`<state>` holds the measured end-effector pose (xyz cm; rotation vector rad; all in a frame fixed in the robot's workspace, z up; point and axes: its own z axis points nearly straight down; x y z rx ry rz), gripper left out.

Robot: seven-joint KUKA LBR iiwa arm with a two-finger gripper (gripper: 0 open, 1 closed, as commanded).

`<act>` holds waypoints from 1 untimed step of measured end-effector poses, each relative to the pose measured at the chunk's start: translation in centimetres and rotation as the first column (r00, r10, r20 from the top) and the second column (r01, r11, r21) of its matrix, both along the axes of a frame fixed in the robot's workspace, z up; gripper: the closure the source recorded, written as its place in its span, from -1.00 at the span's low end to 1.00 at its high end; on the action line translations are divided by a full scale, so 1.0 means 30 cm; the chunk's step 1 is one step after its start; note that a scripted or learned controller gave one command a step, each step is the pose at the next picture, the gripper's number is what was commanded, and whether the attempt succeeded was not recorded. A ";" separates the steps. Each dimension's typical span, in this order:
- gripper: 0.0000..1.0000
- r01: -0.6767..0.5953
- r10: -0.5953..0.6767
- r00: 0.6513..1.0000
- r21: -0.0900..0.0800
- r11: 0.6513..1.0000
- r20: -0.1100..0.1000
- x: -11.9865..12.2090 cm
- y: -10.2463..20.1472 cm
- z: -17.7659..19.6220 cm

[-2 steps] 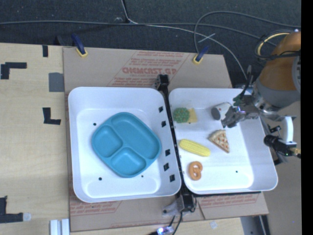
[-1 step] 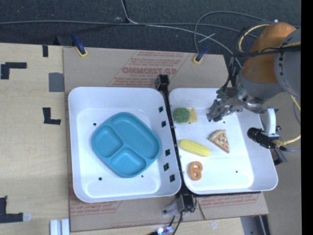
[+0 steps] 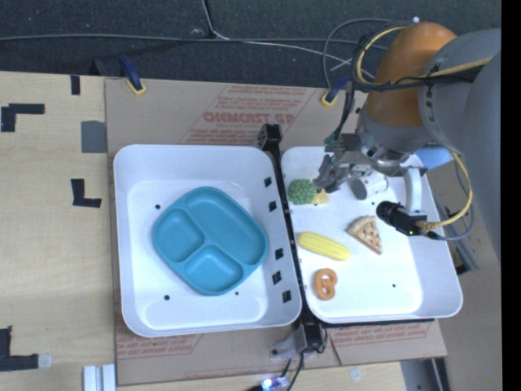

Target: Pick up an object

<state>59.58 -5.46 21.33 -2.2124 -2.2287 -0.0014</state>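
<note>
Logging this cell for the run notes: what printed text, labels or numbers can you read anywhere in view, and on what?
Red printed lettering on the brown cardboard sheet above the bins: too blurred and slanted to read for certain.
Faint red print on the cardboard's lower edge under the right bin: unreadable.
Blue divided tray, corn cob, pizza slice, pretzel: no text seen.
</note>
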 end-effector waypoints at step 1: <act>1.00 0.001 -0.001 1.000 0.000 1.000 0.000 0.047 0.158 0.021</act>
